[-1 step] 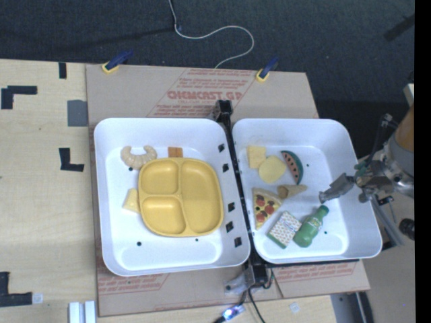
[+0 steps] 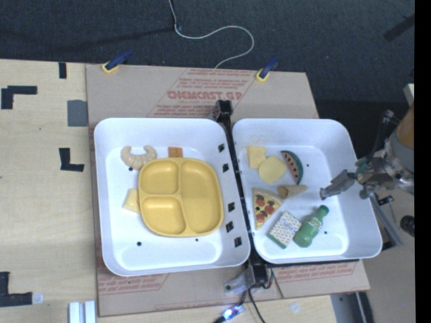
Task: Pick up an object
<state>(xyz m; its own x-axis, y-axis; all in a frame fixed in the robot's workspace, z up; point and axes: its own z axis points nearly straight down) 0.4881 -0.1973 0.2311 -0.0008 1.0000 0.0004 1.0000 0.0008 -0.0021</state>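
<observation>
Gripper (image 2: pixel 335 186) sits at the right edge of the right bin (image 2: pixel 337 134), low over the bin's bare floor, with nothing between its fingers. Can't tell if the fingers are spread or pressed together; they read as one dark blur.

Step in hand, as I judge it: approach, nothing picked yet. Nearest candidate is the green bottle (image 2: pixel 311 225), lying tilted just below and left of the gripper. To do it well: come straight down over the bottle's body, jaws across its narrow width, not along its length, since it looks round and likely to roll. The bottle lies just beside the checkered packet (image 2: pixel 285 229), so close from the free side to avoid dragging both. The bin wall is near; keep the wrist clear of the rim.

Right bin also holds: pizza slice (image 2: pixel 264 206), watermelon slice (image 2: pixel 293 166) near the back, a round yellow piece (image 2: pixel 272 169), a pale yellow square (image 2: pixel 256 156) touching it, and a small tan bit (image 2: pixel 291 190) between pizza and gripper. All flat pieces, harder to pinch, I'd guess.

Left bin (image 2: pixel 111 140): yellow divided plate (image 2: pixel 180 196) in the middle with bare compartments, a tan curled piece (image 2: pixel 137 155) at its upper left, a small orange block (image 2: pixel 175 152) behind it, a yellow wedge (image 2: pixel 130 200) tucked at the plate's left edge.

Both bins sit side by side on cardboard (image 2: pixel 202 93) on the surface.
</observation>
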